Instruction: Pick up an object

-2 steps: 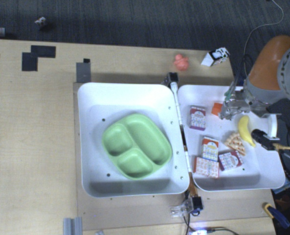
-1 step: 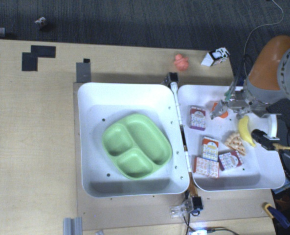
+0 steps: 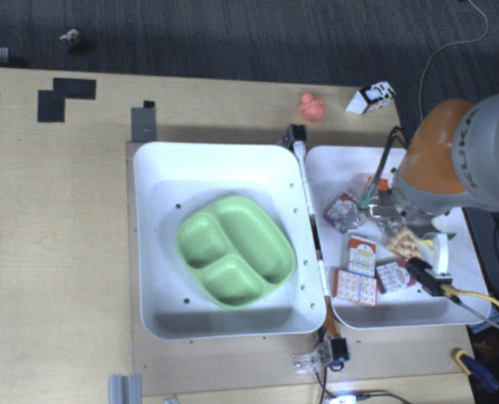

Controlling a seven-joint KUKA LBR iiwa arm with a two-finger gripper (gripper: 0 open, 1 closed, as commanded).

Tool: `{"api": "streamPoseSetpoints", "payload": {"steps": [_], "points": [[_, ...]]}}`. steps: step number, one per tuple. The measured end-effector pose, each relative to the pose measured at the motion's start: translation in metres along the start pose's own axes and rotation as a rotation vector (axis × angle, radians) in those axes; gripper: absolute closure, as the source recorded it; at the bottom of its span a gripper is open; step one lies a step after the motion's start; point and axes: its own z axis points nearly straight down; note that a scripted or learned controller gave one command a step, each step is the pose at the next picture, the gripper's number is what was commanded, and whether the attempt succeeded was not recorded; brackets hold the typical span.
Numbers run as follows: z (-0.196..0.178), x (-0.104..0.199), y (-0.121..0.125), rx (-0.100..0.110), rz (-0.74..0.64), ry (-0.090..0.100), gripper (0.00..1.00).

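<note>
A green divided plate (image 3: 235, 249) lies in the left white bin (image 3: 161, 183). The right bin (image 3: 333, 162) holds several small packets: a crinkled silver-purple one (image 3: 344, 211), a red and white card (image 3: 361, 257), another red card (image 3: 355, 287) near the front wall, a small purple packet (image 3: 391, 276) and a tan piece (image 3: 406, 243). My gripper (image 3: 385, 215) hangs low over the middle of the right bin, just right of the silver-purple packet, beneath the orange band (image 3: 434, 146) of the arm. The wrist hides what lies directly under it.
A pink lump (image 3: 312, 106) and a black and white tag (image 3: 371, 97) lie on the bench behind the bins. Black tape marks (image 3: 64, 95) sit at the far left. Cables (image 3: 464, 297) trail along the right bin's front right corner.
</note>
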Motion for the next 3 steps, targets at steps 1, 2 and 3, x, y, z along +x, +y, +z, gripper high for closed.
{"api": "streamPoseSetpoints", "payload": {"steps": [1, 2, 3], "points": [[-0.011, 0.001, 0.001, -0.001, -0.001, 0.002, 1.00], [-0.095, 0.055, 0.076, 0.011, -0.003, 0.004, 1.00], [-0.094, 0.054, 0.075, 0.014, -0.003, 0.002, 0.00]]}}
